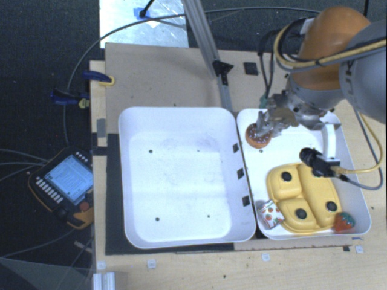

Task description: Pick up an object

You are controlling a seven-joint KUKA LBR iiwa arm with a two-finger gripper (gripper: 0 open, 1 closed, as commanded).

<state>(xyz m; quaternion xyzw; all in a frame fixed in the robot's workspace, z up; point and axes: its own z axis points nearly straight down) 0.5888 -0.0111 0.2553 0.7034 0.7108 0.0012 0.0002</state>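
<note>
While the pincer [261,128], grip unclear, over one round brown object [258,139]: one yellow toy [302,198], two white bins [175,174].

floor: dark speckled carpet [42,35], left and top of frame | bench: tan flat board top [157,77], centre | upper left: bright reflective silver sheet [142,14] | top centre: slanted grey metal pole [202,29] | lower left: handheld pendant with lit blue screen [63,180] on the carpet

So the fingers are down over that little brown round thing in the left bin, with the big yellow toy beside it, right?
Not quite: the camera view shows the gripper over the small brown round thing in the right bin, not the left. The big yellow toy lies in that bin too.
</note>
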